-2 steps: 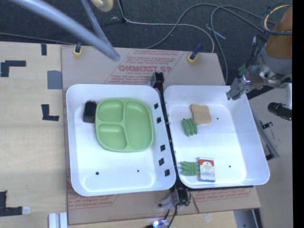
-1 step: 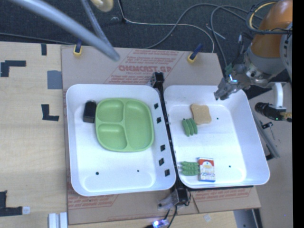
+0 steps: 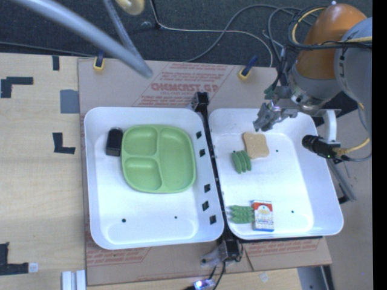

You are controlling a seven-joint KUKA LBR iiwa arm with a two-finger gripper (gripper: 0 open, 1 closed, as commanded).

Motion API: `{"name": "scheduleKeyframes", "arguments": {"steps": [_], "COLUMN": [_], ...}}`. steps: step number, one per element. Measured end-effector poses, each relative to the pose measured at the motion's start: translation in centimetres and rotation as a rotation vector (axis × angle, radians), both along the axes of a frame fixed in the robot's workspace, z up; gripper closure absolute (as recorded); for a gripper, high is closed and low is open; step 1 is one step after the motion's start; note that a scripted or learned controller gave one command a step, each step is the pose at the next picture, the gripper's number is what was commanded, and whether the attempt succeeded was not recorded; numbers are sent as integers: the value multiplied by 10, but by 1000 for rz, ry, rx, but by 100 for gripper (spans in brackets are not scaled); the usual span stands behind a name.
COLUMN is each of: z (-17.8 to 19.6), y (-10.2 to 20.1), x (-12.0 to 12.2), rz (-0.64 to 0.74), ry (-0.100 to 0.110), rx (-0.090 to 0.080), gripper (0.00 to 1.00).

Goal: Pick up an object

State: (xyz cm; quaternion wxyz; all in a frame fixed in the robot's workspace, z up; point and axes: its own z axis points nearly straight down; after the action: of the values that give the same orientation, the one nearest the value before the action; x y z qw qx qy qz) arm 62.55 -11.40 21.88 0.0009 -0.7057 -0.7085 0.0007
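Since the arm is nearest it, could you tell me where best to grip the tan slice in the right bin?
Probably from above, across the narrower width of the slice: it lies flat, its right side open. The green pod lies close by its lower left, so avoid that corner.

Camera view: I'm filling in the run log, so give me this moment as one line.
pincer above right bin far side | nearest: tan bread slice | green pods beside it | nothing seen held | left bin: green plate

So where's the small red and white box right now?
In the camera view, the small red and white box lies in the right bin, near its front edge, right beside a green pea pod on its left.
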Motion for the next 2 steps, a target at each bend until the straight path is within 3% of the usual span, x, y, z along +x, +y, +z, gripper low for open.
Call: {"name": "scheduleKeyframes", "arguments": {"steps": [2], "z": [14], "y": [102], "x": [-14], "rz": [0], "ry": [1], "rx": [0], "gripper": [100]}}
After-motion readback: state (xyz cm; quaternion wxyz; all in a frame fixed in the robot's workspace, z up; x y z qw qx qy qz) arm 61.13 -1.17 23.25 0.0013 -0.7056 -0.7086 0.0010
